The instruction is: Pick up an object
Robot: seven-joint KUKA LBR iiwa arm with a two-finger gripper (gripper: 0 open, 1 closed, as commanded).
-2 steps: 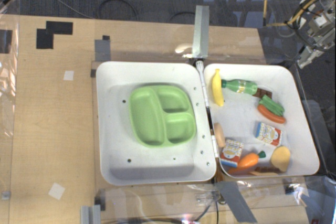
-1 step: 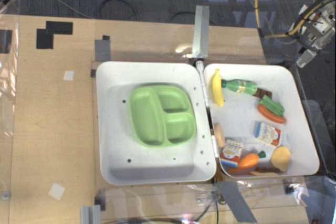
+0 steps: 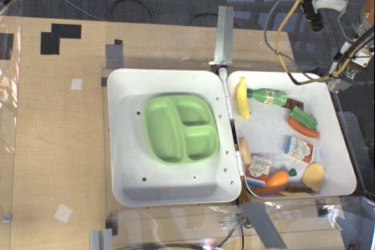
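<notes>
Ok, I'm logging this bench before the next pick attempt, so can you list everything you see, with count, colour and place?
shallow white plastic bins: 2, white, side by side on the wooden bench
green divided plastic tray: 1, green, middle of left bin
yellow toy banana: 1, yellow, right bin, top left
green plastic bottle: 1, green with yellow label, right bin, top
orange toy carrot: 1, orange, right bin, bottom
small white carton: 1, white, blue and red, right bin, right side
yellow rounded toy: 1, yellow, right bin, bottom right
robot arm: 1, with yellow and black cables, upper right, above the bin's corner
</notes>
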